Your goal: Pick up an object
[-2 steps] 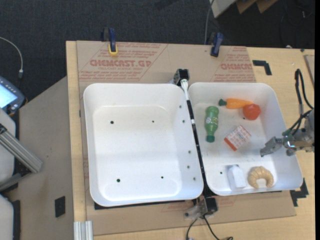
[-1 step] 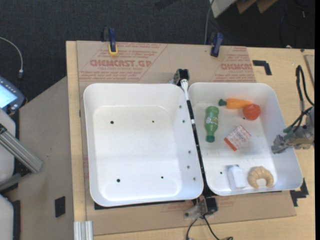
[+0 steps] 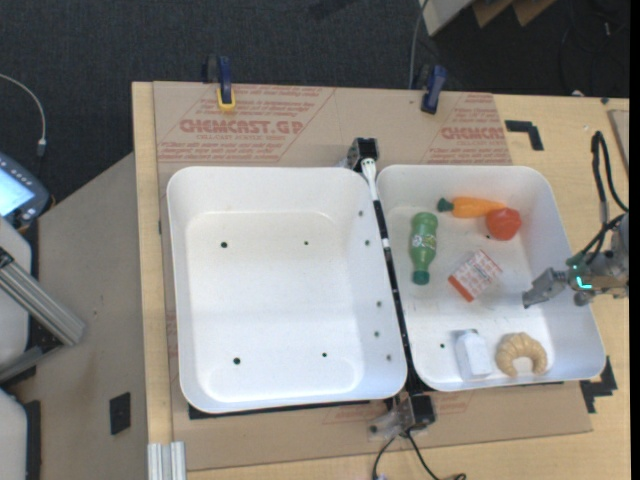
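Looking right, we find the grey gripper low over the right-hand white plastic bin, its state impossible to tell. The tan croissant-shaped toy lies near it, lower right.

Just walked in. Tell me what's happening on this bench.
A robot arm reaches in from the right, its gripper low over the right edge of the right bin and holding nothing. That bin holds a green bottle, a carrot, a red tomato-like piece, a small red and white packet, a white block and a croissant. The packet lies nearest the gripper. The left bin sits beside it.
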Controlling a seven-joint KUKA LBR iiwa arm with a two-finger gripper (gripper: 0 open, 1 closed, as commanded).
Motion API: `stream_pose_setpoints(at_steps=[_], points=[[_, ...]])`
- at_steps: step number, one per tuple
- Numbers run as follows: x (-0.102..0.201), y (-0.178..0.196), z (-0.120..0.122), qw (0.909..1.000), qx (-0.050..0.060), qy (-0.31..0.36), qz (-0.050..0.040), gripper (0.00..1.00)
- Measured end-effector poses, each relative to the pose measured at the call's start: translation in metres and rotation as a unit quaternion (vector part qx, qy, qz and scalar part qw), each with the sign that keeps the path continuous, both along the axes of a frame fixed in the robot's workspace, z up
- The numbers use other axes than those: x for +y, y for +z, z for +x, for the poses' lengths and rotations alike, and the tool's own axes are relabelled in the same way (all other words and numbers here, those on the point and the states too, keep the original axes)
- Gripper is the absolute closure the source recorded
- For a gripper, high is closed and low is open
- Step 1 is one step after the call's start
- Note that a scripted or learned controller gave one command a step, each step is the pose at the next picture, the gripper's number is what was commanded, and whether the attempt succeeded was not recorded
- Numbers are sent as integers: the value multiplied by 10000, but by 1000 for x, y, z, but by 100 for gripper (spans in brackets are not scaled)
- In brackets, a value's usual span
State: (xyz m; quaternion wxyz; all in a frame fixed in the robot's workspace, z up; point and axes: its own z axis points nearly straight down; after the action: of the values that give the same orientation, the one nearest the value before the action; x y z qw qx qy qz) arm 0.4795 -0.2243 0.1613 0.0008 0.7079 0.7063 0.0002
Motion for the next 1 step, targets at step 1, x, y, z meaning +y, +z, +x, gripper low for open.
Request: stream_pose_setpoints(at_steps=[1], points=[[0,11,1,10000,-15,0,-10,100]])
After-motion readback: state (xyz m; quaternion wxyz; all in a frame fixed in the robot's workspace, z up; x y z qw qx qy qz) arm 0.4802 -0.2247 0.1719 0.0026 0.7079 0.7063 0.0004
